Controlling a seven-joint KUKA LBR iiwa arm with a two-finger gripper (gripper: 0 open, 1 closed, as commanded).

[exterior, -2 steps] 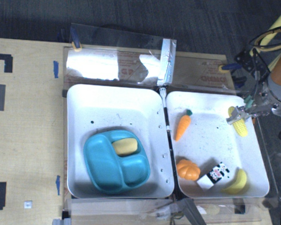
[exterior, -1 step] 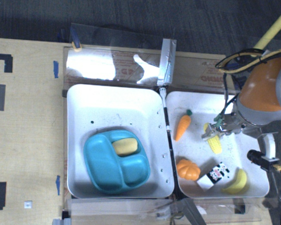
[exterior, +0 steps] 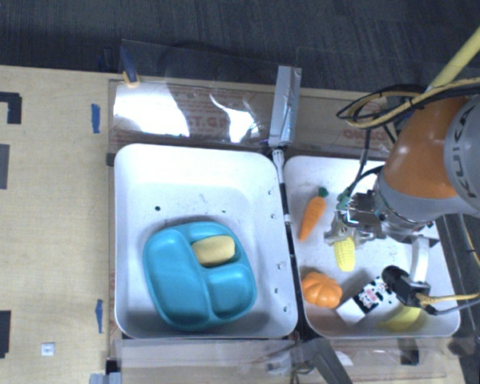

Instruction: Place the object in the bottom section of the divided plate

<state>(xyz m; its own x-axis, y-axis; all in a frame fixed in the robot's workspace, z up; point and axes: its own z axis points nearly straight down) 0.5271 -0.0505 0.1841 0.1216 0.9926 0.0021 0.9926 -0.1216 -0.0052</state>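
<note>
The hand hangs over the right bin, just above a yellow corn cob that lies right beneath it; whether it is apart or together cannot be told. A carrot lies beside it, a small pumpkin nearer. The blue divided plate sits in the left bin, a yellow piece in its upper section

The pale wooden desk carries two shallow white bins side by side — the left bin and the right bin, their rims touching along the middle. Black angular marks and short blue tape strips lie flat on the desk's bare left part.
</note>
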